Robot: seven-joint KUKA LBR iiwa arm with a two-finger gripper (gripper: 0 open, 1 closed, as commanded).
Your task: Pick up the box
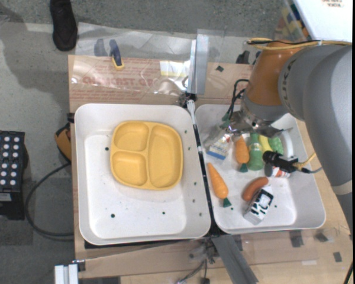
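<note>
Crowding the right bin (307, 220) are two carrots (218, 182) (241, 150), a sausage (255, 188), green pieces (255, 152) and a small blue-and-white packet (216, 152). The box (259, 205), black and white with printed markings, lies tilted near the front rim, just beside the sausage. A yellow divided plate (147, 155) sits in the left bin (94, 218). The claw (239, 126) hangs over the bin's back; its opening cannot be told.

Glossy white plastic bins (94, 218), matt yellow plastic tray (147, 154), crinkled clear plastic sheet (130, 78), smooth grey arm (325, 93)

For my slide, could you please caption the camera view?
Arm's pincer over right bin, near box; yellow tray in left bin.
</note>
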